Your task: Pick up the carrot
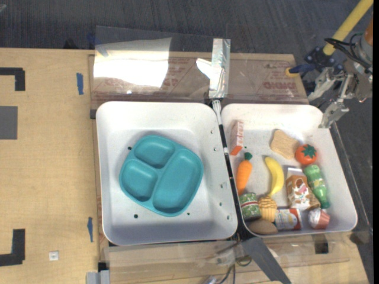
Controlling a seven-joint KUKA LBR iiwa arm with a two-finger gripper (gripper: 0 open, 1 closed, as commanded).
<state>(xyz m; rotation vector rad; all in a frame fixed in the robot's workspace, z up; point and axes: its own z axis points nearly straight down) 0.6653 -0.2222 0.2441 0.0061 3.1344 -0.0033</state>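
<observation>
The carrot (244, 173) is orange with a green top and lies in the right bin (340, 164) near its left wall, pointing toward the front. My gripper (333, 106) hangs over that bin's far right corner, well away from the carrot, up and to the right of it. Nothing shows between the gripper and the carrot except other toy food.
A banana (274, 175) lies just right of the carrot, with a small carton (238, 134) behind it and corn (267, 206) and a green item (249, 205) in front. Bread (284, 144), a tomato (306, 154) and cans fill the right side. A teal divided plate (161, 174) sits in the left bin (112, 135).
</observation>
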